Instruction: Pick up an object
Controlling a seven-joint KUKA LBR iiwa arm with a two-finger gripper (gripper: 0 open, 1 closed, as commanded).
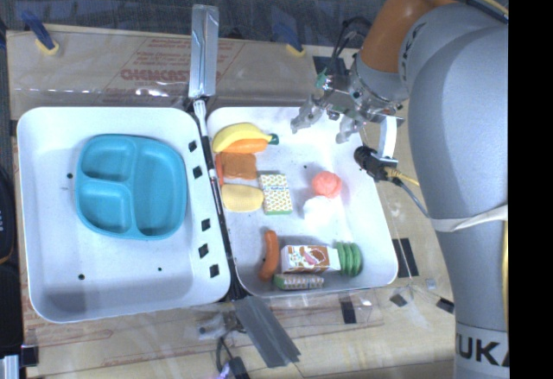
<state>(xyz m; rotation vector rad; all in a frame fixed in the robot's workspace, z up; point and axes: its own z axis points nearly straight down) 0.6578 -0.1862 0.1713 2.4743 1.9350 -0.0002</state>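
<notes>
While the gripper hangs over the right bin's far edge: no object is picked yet
Gripper (327, 122): fingers spread apart, nothing between them, above bare bin floor near the far right corner
Right bin (378, 222): holds every candidate
Nearest target: pink ball (327, 184), standing apart from its neighbours, near the gripper
Crowded options: banana (239, 139), patterned block (276, 193), sausage (270, 254), juice carton (306, 258) touching green piece (349, 257)
Left bin: blue divided plate (132, 185)
Advice: centre over the ball, descend straight, close gently since it looks likely to roll
</notes>
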